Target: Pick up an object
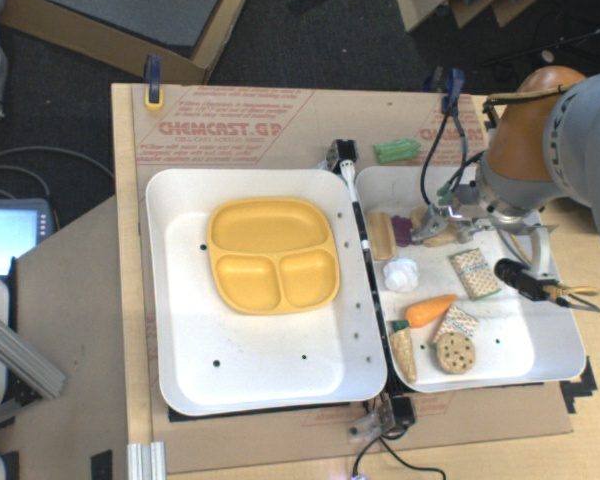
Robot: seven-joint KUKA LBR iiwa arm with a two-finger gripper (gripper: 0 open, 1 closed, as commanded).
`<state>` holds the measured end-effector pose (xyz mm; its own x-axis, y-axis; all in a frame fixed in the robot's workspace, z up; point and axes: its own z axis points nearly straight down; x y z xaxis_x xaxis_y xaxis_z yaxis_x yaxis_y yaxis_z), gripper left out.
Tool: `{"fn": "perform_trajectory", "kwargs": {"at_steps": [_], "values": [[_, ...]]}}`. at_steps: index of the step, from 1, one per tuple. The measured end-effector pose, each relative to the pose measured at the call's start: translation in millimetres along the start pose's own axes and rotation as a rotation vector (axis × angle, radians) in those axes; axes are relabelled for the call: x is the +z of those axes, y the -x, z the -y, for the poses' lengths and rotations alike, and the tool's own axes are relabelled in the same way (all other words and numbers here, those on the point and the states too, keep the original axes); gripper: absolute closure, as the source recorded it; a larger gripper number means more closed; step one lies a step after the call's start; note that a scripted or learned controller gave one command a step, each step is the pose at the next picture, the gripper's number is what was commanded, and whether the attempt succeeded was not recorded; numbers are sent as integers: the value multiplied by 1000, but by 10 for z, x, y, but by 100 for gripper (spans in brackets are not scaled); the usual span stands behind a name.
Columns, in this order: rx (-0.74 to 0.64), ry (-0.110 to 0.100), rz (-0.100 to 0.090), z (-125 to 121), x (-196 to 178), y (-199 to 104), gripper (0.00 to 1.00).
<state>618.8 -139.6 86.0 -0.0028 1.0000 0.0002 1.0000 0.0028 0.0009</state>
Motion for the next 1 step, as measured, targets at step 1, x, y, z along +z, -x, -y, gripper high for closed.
{"fn": "perform_trajectory", "kwargs": {"at_steps": [1], "values": [[-3,6,-1,329,-1050,-608,100]]}}
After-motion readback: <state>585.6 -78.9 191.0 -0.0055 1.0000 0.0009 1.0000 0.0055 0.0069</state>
